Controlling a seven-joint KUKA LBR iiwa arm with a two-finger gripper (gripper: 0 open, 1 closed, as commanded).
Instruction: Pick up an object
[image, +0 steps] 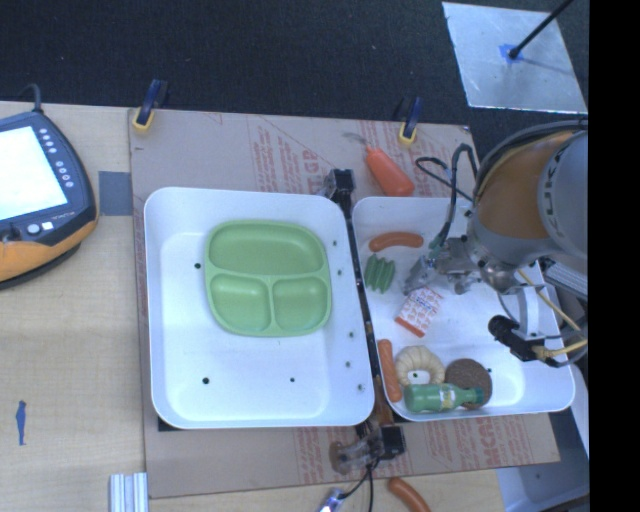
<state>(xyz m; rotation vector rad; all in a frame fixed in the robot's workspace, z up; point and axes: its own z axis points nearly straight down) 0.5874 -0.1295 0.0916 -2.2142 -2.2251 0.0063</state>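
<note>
- The left bin (170, 390) carries just a green divided plate (268, 277), lying flat toward its far side — a place to drop things, I judge.
- My pickings crowd the right bin (555, 400): green pods (380, 273) and a sausage (396, 241) by its left wall, a red-and-white packet (420, 311) mid-bin, a green bottle (444, 398) lying along its near edge.
- My pincer (447, 266) hangs low just beyond the packet — likely my target; its opening I cannot tell.
</note>
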